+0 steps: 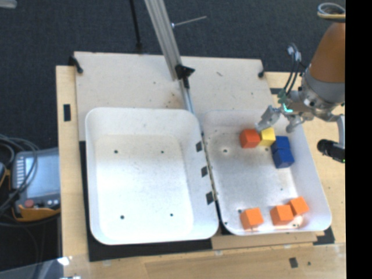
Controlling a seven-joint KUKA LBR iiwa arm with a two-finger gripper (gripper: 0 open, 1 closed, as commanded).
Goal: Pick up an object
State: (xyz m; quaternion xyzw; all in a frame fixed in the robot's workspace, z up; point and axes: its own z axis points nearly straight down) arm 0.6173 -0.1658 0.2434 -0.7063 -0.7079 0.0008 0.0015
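In the right bin (302,173), a red-orange cube (250,138), a small yellow cube (268,135) and a blue block (282,151) lie close together near the far wall. Three orange blocks (251,217) (282,214) (299,205) rest along the near wall. My gripper (281,120) hangs over the bin's far right rim, just above and behind the yellow cube. It is open, its fingers (268,118) spread with nothing between them.
The left bin (93,156) stands beside the right one, their walls meeting at mid-bench. A slanted aluminium post (165,34) rises behind the bins. A pendant box (32,179) with cables lies off the bench at the left.
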